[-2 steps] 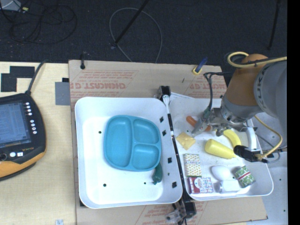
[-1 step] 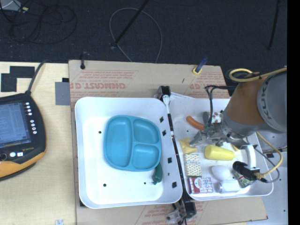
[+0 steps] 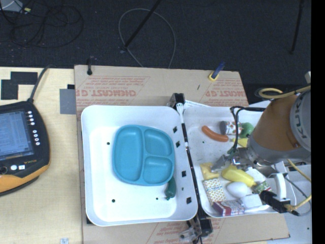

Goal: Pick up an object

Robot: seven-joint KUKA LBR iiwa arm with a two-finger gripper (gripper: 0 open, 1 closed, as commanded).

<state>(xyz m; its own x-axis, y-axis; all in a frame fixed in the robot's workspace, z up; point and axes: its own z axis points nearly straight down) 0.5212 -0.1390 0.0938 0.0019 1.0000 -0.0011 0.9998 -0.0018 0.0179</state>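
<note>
Reaching from the right, arm low over right bin; claw state unclear.

From my remote seat I see dark carpet across the top, strewn with black cables. Printed cardboard covers the pale bench (a teach pendant sits far left).

White bins: smooth plastic, slight gloss. Blue tray in left bin: matt plastic. Cardboard sheet under bins: matt, printed. Banana right of tray: glossy plastic.
</note>
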